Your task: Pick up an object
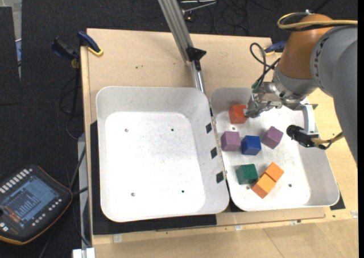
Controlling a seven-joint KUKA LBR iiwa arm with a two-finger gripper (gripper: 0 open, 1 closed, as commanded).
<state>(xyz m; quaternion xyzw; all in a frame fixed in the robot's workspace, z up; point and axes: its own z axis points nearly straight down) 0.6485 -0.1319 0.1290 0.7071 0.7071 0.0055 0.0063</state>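
Several small blocks lie in the right bin (318, 186): a red-orange block (237, 113) at the back, two purple blocks (230, 140) (273, 137), a blue block (251, 145), a green block (247, 173) and two orange blocks (273, 172) (263, 186). My gripper (251, 110) hangs low over the back of this bin, just right of the red-orange block and touching or nearly touching its right side. The wrist hides the fingertips.
The left bin (151, 152) sits beside the right one, with black clips along the shared edge. A metal pole (176, 18) slants in from the top. A teach pendant (28, 200) lies at the lower left. Cables trail near the wrist.
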